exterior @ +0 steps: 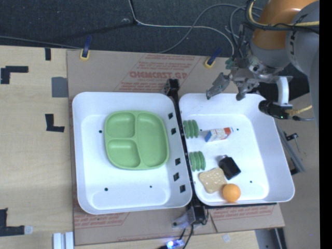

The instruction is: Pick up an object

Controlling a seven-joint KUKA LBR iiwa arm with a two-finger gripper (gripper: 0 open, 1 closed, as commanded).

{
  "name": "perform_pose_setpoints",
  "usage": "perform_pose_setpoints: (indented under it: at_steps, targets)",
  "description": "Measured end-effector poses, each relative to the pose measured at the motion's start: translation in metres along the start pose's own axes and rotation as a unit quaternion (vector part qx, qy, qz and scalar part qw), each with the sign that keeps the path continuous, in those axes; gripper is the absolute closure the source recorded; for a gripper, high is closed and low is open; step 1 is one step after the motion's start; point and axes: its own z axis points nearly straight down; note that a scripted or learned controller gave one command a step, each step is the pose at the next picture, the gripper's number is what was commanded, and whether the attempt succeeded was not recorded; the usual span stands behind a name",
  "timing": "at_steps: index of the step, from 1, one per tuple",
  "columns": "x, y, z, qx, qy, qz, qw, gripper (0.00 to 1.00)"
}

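Observation:
My gripper (226,91) hangs open above the far edge of the right bin (264,139), its two fingers spread apart with nothing between them. Below it in that bin lie a small red, white and blue tube (218,134), two green ribbed pieces (191,128) (197,161) along the left wall, a black block (229,167), a tan toast-shaped piece (212,179) and an orange ball (231,192). The gripper is well above and behind all of them, touching none.
The left bin (88,139) holds a green divided plate (137,139). A black clip divider (179,139) runs between the bins. Cables (207,19) trail across the dark backdrop behind the bench, and yellow clamps (85,52) (211,61) hold the cardboard base.

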Motion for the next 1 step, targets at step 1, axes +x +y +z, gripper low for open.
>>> perform_pose_setpoints:
  at_steps: [1]
  targets:
    - [0.0002,0.0019,-0.0090,-0.007,-0.001,-0.001,1.0000,0.00]
